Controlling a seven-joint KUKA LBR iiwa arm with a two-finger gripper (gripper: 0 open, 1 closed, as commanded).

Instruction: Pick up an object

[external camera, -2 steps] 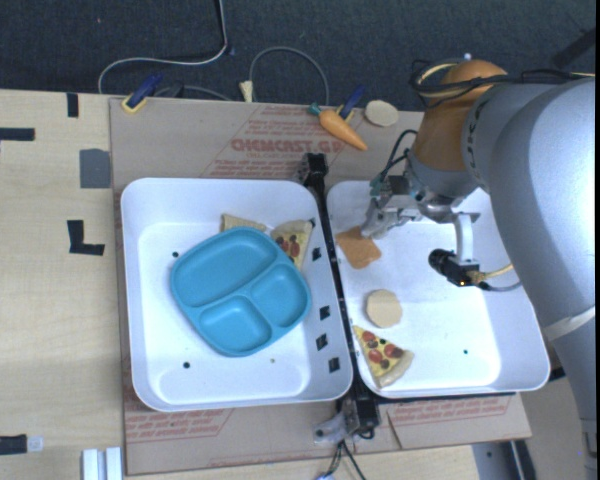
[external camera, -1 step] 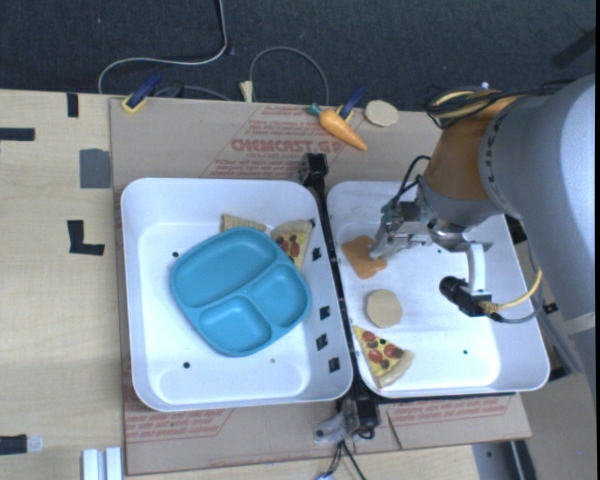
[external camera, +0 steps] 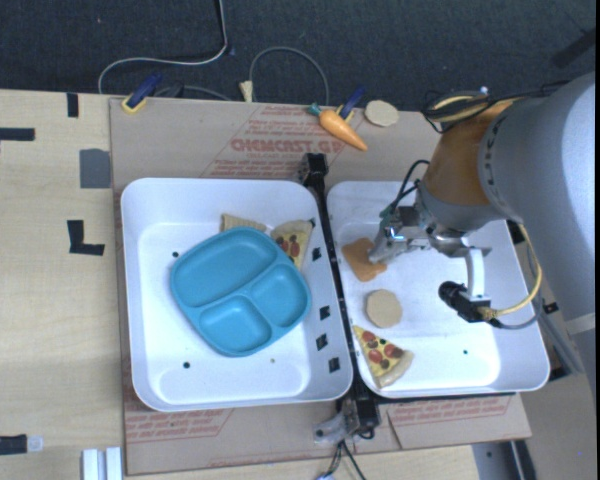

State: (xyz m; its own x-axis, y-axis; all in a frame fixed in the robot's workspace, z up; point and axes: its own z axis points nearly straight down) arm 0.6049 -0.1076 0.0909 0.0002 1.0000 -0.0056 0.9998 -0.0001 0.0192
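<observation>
The landmark for all positions is the right bin (external camera: pixel 500 368).

Nearest the camera, a pizza slice (external camera: pixel 382 355) lies in the right bin's near-left corner, just beside the divider (external camera: pixel 330 298) between the two bins. Beyond it, a round tan disc (external camera: pixel 384 309) rests on the bin floor, apart from the slice.

Farther in, a brown flat piece (external camera: pixel 361 259) lies at the right bin's left side. The gripper (external camera: pixel 388 247) sits directly at this piece, touching or nearly touching its right edge. How far the gripper is spread, and whether it has hold of anything, cannot be told from this view.

Task status, as a judgement: the approach to a target appears complete; a secured grasp and the lift remain to be done. No object is seen raised off the floor.

Clearance: the brown flat piece is near the divider, so room on that side is tight; the bin floor to the right of it is open.

Left of the right bin, the left bin (external camera: pixel 140 208) holds a blue compartment tray (external camera: pixel 240 290). Beyond the right bin's far rim lie a toy carrot (external camera: pixel 342 129) and a pale disc (external camera: pixel 381 114).
</observation>
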